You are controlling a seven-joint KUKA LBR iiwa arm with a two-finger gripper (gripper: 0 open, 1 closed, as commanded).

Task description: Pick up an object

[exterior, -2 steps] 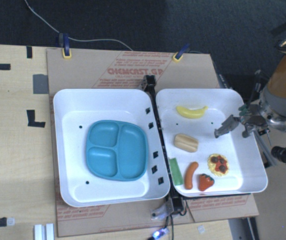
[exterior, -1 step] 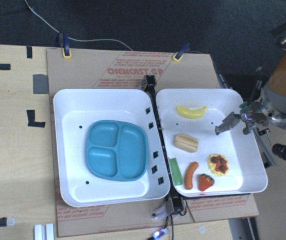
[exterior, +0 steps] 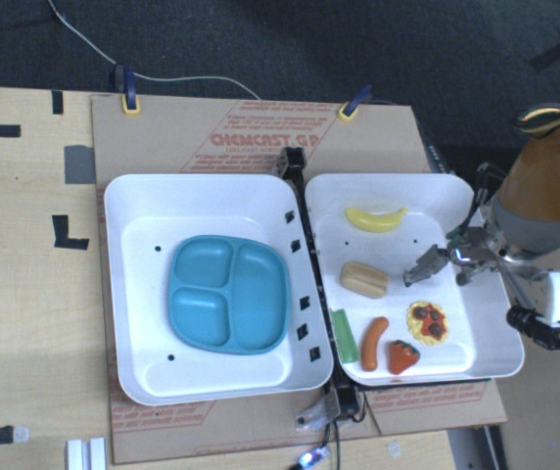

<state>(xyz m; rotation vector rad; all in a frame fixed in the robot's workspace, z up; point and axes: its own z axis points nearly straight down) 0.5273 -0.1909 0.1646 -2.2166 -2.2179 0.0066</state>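
The right bin (exterior: pixel 456 196) holds a yellow banana (exterior: pixel 375 219) at the back, a tan bread roll (exterior: pixel 364 280) in the middle, and a green stick (exterior: pixel 343 335) along its left wall. Toward the front lie a red-orange sausage (exterior: pixel 374 343), a red strawberry (exterior: pixel 403 357) and a small round pizza (exterior: pixel 427 321). My gripper (exterior: pixel 427 265) hangs over the right side of this bin, just right of the bread roll and above the pizza, its dark fingers pointing left. Nothing shows between the fingers.
In the left bin (exterior: pixel 123 262) lies a blue divided plate (exterior: pixel 229 294). Both bins rest on a cardboard sheet (exterior: pixel 251 140) held by clamps at the back. The grey and orange arm (exterior: pixel 539 194) fills the right edge.
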